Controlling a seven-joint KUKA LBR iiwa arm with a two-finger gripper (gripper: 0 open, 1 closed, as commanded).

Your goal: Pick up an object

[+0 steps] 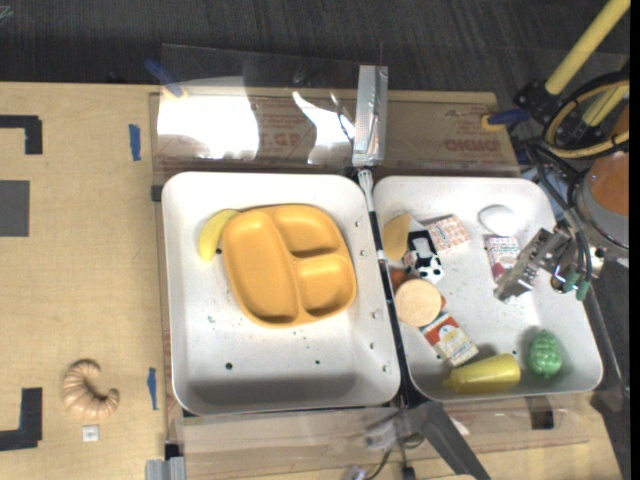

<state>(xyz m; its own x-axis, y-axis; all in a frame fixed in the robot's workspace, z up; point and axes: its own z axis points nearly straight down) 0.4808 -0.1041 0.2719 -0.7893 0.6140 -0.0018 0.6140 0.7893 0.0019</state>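
Two white bins side by side; the right bin (570,230) holds all the graspable clutter, the left bin (190,298) only a yellow divided tray (288,263) lying over a banana (209,234).

Gripper (522,271) sits mid-right of the frame, low over the right bin's right half, next to a small printed packet (501,253). Nothing visible between its fingers. Can't tell from this angle whether they are spread or closed, too blurred and small.

Nearest candidates, my read:
- green bumpy fruit (545,354), lower right corner of the bin. Looks like hollow plastic: light, stiff, rounded, so likely to squirt out. Pinch across the widest part, centred.
- yellow corn-shaped piece (486,371), just left of it along the bottom wall. Long and smooth; grip across the short axis at mid-length. The wall crowds one finger.
- packet: flat and thin, poor target for a two-finger pinch.

Round tan disc (419,303) and cow-pattern toy (424,259) sit near the divider, further from the tool.

Risk: glancing contact that just shoves the item.
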